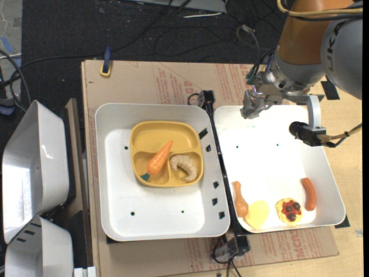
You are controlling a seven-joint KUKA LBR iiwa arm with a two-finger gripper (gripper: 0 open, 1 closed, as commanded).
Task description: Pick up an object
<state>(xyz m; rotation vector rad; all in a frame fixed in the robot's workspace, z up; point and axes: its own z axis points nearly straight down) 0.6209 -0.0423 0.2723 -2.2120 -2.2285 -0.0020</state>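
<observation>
My gripper (253, 106) hangs over the far left corner of the right bin (277, 154), with nothing seen between its fingers. Along that bin's near edge lie a toy chicken drumstick (239, 198), a pale yellow disc (258, 213), a small toy pizza with red and dark toppings (289, 209) and a toy sausage (309, 193). In the left bin (115, 201) stands a yellow divided plate (161, 133) that holds a toy carrot (159, 157) and a pale shrimp (185, 167). All the toys lie well apart from the gripper.
The two bins sit on a cardboard sheet (167, 82). A black clip strip (213, 149) runs between the bins. White spare bins (29, 166) stand at the left, off the bench. Cables (173, 22) trail on the dark floor behind. A small black camera unit (302, 131) hangs off the wrist.
</observation>
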